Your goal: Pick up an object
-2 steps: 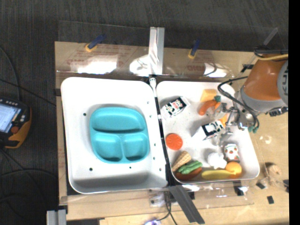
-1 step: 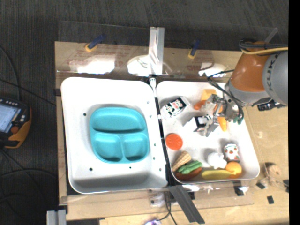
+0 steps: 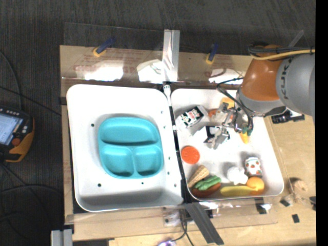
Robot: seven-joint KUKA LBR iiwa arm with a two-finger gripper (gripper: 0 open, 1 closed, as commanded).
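Arm [image 3: 277,83] reaches in from 3 o'clock, orange band over the top right corner of the right bin [image 3: 274,160]. The hand [image 3: 221,132] hangs low in the upper half of that bin, pointing down toward 7 o'clock.

Hand state — cannot tell. The tip is a tangle of metal and dark shapes; the fingers do not separate out clearly, and no object can be seen between them. A small dark item sits right at the tip, but whether it is part of the hand or a loose thing is unclear.

Candidate objects, all in the right bin:
- black-and-white box [image 3: 189,118], at 9 o'clock from the hand, just beside it
- orange disc [image 3: 190,154], at 7 o'clock, near the bin's left wall
- cone [image 3: 199,175] and green piece [image 3: 207,183], along the bottom edge toward 6 o'clock
- white lump [image 3: 236,175], small jar [image 3: 252,166], orange ball [image 3: 256,184] and banana [image 3: 234,190], clustered at 5 o'clock

Left bin [image 3: 82,152] carries a blue tray [image 3: 131,146] — well apart from the hand.

Progress, by judgement: approach made, hand down among the objects, but no grasp confirmed and nothing lifted. Everything appears to rest on the bin floor. Left to do — secure one item, most likely the box or whatever lies at the tip, then raise it clear.
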